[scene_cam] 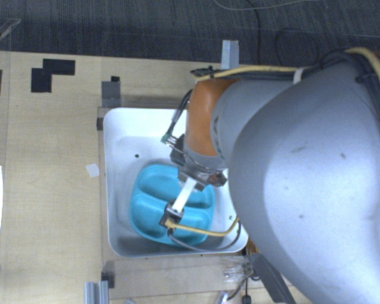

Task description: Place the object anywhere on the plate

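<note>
Grip unreadable, the grey arm's two-finger gripper (193, 168) hangs over the two-o'clock rim of the blue divided plastic plate (152, 199).

Plate (151, 200) is looking like smooth moulded plastic, light blue, with a soft sheen catching on its raised ridges. Bin (123, 138) is showing as smooth white plastic, semi-glossy, with its walls shading gently. Bench (44, 182) is reading as pale wood or plywood, matt, with faint grain. Arm (304, 182) is showing a smooth grey painted shell, satin, with a few small scuff marks. Its orange band (199, 116) is looking smooth and slightly shiny. Post (230, 52) behind the bin is looking like bare brushed metal. Floor (114, 11) is reading as dark ribbed carpet, rough and matt. Black patches (50, 71) on the bench are looking flat and matt.
</note>
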You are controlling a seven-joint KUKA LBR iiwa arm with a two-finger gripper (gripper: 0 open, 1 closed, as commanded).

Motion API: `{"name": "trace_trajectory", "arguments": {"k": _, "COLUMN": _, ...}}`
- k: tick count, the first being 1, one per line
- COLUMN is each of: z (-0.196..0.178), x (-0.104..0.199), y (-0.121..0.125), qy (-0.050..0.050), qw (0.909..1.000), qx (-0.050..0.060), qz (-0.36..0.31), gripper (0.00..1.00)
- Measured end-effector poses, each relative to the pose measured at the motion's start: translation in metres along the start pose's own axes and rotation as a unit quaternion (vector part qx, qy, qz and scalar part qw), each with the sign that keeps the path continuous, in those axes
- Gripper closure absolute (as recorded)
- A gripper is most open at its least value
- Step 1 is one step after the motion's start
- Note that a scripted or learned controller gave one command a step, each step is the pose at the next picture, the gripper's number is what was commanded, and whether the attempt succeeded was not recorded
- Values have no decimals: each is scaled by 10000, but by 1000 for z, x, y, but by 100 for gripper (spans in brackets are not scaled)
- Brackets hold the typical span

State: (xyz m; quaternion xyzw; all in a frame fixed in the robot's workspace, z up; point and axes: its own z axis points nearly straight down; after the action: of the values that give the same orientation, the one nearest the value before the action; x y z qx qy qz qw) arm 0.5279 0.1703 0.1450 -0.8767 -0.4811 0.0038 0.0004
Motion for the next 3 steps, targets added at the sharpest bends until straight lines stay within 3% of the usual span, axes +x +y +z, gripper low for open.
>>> {"name": "trace_trajectory", "arguments": {"k": 1, "z": -2, "x": -65, "y": -9, "qy": 8, "qw": 9991, "qx": 4, "qz": 418, "gripper": 100}}
{"name": "trace_trajectory", "arguments": {"k": 2, "z": -18, "x": 0, "y": 42, "qy": 6, "qw": 9999, "qx": -4, "qz": -164, "gripper": 100}}
{"name": "trace_trajectory", "arguments": {"k": 3, "z": 1, "x": 23, "y": -18, "qy": 0, "qw": 9995, "qx": 5, "qz": 318, "gripper": 100}}
